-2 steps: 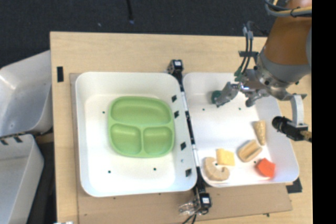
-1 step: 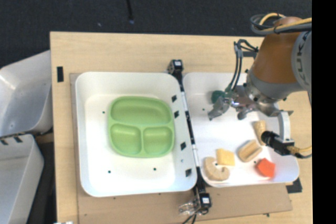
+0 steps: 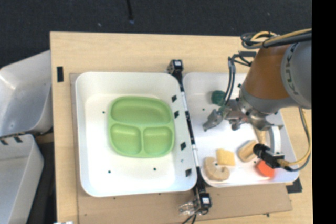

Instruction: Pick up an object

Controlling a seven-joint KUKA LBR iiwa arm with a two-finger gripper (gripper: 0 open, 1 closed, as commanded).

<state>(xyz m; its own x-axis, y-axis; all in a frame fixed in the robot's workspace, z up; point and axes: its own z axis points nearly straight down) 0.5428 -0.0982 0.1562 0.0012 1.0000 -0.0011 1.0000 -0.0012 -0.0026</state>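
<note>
Over the right-hand bin (image 3: 202,86), seen from the one slanted overhead camera, the arm (image 3: 273,81) reaches in from three o'clock and hangs its tool (image 3: 226,118) low above the bin floor. Grey metal parts show at its end, but whether they are spread or closed, and whether anything sits between them, I cannot tell from this angle.

Loose candidates for picking lie around it. A small dark green piece (image 3: 217,96) sits at about eleven o'clock of the tool, near it. A yellow block (image 3: 226,157) lies at six o'clock, just beside a pale curved piece (image 3: 216,170) against the bin's near wall. A tan rounded piece (image 3: 247,150) and an orange one (image 3: 265,169) lie toward five o'clock, partly behind a black cable fitting.

All look like small toy-sized items, probably light and rigid plastic or foam, so weight should be no trouble; slipping is the likelier risk on the rounded ones. The yellow block seems the easiest hold, taken across its flat opposite sides.

Across the divider at nine o'clock, the left bin (image 3: 89,113) holds a green compartment tray (image 3: 140,126), broad and shallow, a poor fit for a pinch except at its rim. Both bins rest on the wooden worktop (image 3: 105,50).
</note>
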